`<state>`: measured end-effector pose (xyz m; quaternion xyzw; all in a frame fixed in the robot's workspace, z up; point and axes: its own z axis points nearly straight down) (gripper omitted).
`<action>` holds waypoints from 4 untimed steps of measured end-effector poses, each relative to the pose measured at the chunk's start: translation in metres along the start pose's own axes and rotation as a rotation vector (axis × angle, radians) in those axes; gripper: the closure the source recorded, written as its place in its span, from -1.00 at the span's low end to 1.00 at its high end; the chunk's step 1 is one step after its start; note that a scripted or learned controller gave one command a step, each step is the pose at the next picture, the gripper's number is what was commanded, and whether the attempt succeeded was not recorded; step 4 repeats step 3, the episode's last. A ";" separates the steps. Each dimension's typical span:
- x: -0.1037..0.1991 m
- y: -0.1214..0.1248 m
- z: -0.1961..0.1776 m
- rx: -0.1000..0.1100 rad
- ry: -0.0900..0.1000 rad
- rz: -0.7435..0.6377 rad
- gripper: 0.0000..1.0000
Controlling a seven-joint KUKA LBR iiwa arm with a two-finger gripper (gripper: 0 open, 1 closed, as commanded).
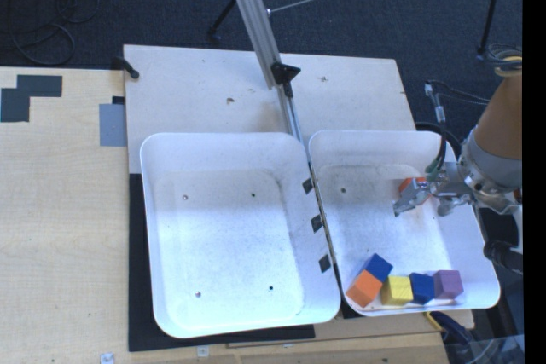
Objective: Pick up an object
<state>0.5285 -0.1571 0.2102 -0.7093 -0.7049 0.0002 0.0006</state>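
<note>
Gripper (415, 199) low inside the right bin (358, 151), near its right wall, pointing toward the bin's middle; degree of opening not readable at this angle, nothing clearly in its hold. Grey arm (499, 141) reaching in across the right bin's right rim. Left bin (171, 151) touching the right bin's left wall. Task objects clustered against the right bin's near rim, well apart from the gripper: orange block (366, 288) and dark blue block (379, 267) touching at the left of the cluster, then yellow block (397, 291), second blue block (421, 286) and purple block (449, 283) side by side in a tight row. Small orange-red patch (408, 183) at the gripper's tip, toward the right bin's middle; too small to judge whether a separate object or part of the tool. Likely failures, judged from this layout: closing on bare bin floor, given the gap to the blocks; jamming or scattering on descent into the row, given blocks packed face to face with no room beside them; collision with the near rim, given the row pressed against it.
</note>
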 end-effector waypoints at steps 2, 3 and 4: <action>0.007 0.102 0.121 -0.001 0.002 -0.013 -1.00; -0.013 0.131 0.117 0.055 0.016 0.000 -1.00; -0.013 0.131 0.117 0.055 0.016 0.000 -1.00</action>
